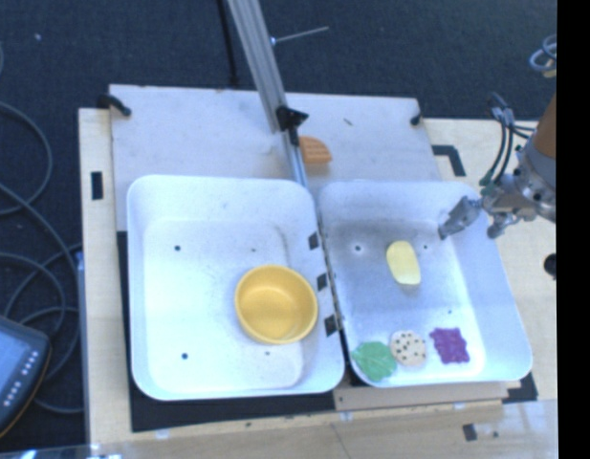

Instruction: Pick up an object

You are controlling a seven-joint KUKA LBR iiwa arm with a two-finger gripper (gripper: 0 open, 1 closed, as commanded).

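Camera view from above puts both white bins in front of me on the worktop (98, 256), side by side with their inner rims touching down the middle. My arm (543, 151) comes in from the right, and the claw (478, 214) hangs over the far right part of the right bin (505, 304); I see one grey finger (457, 218) angled down and to the left and another part beside it, with nothing between them, but I cannot tell from this angle whether the claw is released or clenched. In the right bin, a pale yellow oval piece (404, 262) lies near the middle, to the near left of the claw and apart from it. Along the near edge of that bin sit three small things in a row: a green leafy piece (374, 359) at the left, a round cookie with dark spots (408, 348) in the middle, just beside the green one, and a purple lumpy piece (450, 344) at the right. The left bin (161, 218) holds a yellow bowl (275, 303), upright, toward its right side near the shared rim. A slanted metal rail (261, 55) runs from the far edge down to where the bins meet, and an orange object (316, 152) lies just beside it on the board beyond the bins. Black cables (27, 199) trail over the dark floor at the left.
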